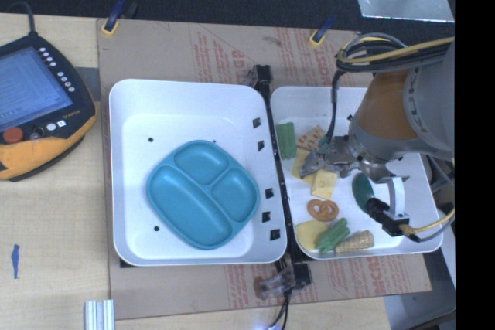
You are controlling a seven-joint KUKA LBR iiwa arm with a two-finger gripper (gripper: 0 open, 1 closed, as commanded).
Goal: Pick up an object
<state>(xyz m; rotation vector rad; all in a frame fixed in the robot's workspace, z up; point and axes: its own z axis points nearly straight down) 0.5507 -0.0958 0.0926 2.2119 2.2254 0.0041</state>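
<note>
My gripper [315, 162] is low in the right bin [418, 243], reaching in from the right over its left half. Just under it lies a yellow cheese wedge [325, 183]. A tan waffle piece [310, 138] and a green strip [286, 139] lie just behind and to the left of it. Toward the front are a brown pretzel [322, 209], a yellow piece [307, 232], a green pickle [334, 235] and a tan cone [356, 241]. A dark green object [361, 192] lies partly under the wrist. Nothing is visibly held.
The left bin [131, 112] holds a blue divided plate [203, 193]. A teach pendant [39, 108] rests on the bench at the far left. Cables loop over the arm [394, 112] at the right. Black clips line the wall between the bins.
</note>
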